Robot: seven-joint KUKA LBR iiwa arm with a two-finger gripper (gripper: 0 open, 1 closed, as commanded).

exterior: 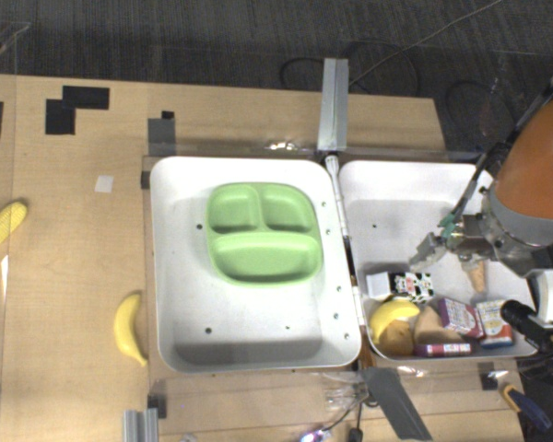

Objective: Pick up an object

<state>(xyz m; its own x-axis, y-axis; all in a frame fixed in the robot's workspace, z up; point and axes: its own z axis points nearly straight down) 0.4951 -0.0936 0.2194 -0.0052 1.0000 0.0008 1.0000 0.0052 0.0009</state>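
The right bin (396, 201) holds a heap of small things along its near edge. Among them are a yellow round fruit (394, 323), a black-and-white small box (412, 286), a white block (378, 284), a purple packet (458, 315) and an orange-red carton (494, 323). My gripper (450, 247) hangs over the right bin's middle, just behind the heap and above the black-and-white box. A tan cone-like piece (477, 273) sits right below the wrist; whether it is held is unclear. The orange-banded arm (535, 168) comes in from the right.
The left bin (180, 330) holds a green compartment plate (263, 230). A banana (129, 328) and a corn cob (2, 228) lie on the wooden bench to the left. A metal post (334, 109) stands behind the gap between the bins.
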